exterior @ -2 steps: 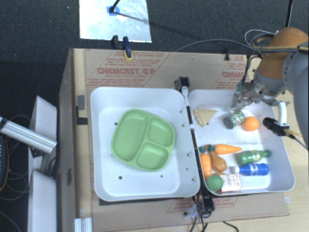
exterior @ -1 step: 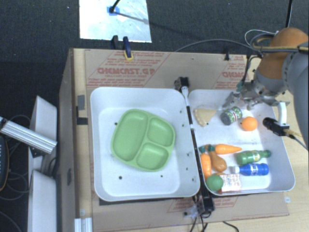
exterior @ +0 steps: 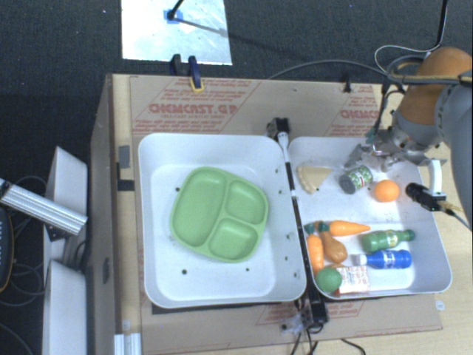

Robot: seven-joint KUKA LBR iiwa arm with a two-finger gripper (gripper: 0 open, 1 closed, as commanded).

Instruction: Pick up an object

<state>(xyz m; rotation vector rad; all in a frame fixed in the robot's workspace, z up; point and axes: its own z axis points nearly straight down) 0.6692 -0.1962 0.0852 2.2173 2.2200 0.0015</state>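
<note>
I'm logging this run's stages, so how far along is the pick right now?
Done: the arm has reached into the right bin, with the gripper low at its far end. In hand: it sits just above the small can, next to the orange ball, but no object is visibly between its fingers. Left: a secure grasp and a lift. The carrots, bottles and other items lie in the bin.

Before me, the surface (exterior: 222,102) is brown board with red lettering. The left white bin (exterior: 159,220) carries a green divided tray (exterior: 219,213) at centre frame. At upper left, a shiny sheet (exterior: 174,21) lies on dark carpet (exterior: 52,65).
</note>
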